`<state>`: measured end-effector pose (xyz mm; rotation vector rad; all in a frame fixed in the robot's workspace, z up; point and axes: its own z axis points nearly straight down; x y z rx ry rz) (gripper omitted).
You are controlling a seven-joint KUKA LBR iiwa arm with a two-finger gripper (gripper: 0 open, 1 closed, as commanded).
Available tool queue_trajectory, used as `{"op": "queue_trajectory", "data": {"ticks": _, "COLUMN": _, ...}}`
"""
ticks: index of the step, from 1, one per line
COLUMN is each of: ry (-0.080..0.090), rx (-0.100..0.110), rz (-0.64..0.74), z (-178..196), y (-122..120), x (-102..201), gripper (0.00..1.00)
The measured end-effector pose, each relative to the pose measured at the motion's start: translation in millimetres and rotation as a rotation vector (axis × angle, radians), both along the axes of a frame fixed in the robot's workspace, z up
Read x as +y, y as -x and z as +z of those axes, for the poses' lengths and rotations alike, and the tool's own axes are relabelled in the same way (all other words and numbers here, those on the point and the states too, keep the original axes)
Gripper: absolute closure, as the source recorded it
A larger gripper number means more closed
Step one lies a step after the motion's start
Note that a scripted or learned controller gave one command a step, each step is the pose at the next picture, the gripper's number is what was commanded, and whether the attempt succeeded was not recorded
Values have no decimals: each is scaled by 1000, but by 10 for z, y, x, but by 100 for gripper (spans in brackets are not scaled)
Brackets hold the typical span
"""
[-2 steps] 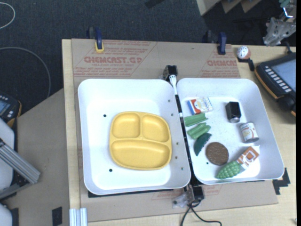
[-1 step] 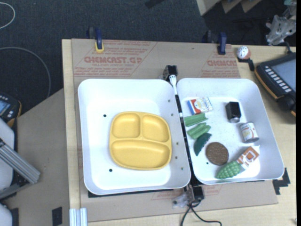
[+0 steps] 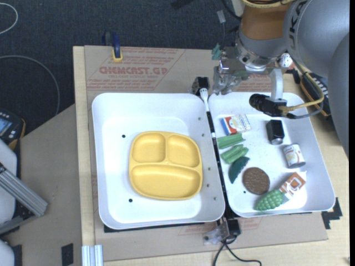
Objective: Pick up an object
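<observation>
Toy groceries, the candidates for the pick, lie scattered in the right bin (image 3: pixel 310 201) of two shallow white bins on a cardboard-topped bench (image 3: pixel 138 65): a small red, white and blue carton (image 3: pixel 234 124) near the bin's upper left, green bean pods (image 3: pixel 233 148) just below it, a round brown cookie-like disc (image 3: pixel 256 180), a bunch of green grapes (image 3: pixel 271 199) touching an orange-and-white packet (image 3: pixel 293 184), a small tin can (image 3: pixel 293 155) on its side, and a dark block (image 3: pixel 275 131) near the top. The left bin (image 3: pixel 105 148) holds a yellow divided plate (image 3: pixel 165 164).

The gripper (image 3: pixel 226 82), below the arm's orange band, hangs over the top edge where the two bins meet, above and apart from all the items; whether its jaws are wide or narrow cannot be told from this view, and nothing is seen between them.

All pieces look light and rigid, likely hollow plastic. The can would probably roll unless pinched across its flat ends; the disc sits too flat for an easy grip. The carton, with parallel sides and clear space around it, appears the safest choice, taken across its shorter width.
</observation>
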<state>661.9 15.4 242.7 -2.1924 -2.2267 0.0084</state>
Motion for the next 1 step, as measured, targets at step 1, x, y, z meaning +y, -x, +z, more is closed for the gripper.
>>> {"op": "queue_trajectory", "data": {"ticks": 1, "ry": 3, "rx": -9, "rz": -4, "z": -368, "y": -25, "x": 1115, "gripper": 100}}
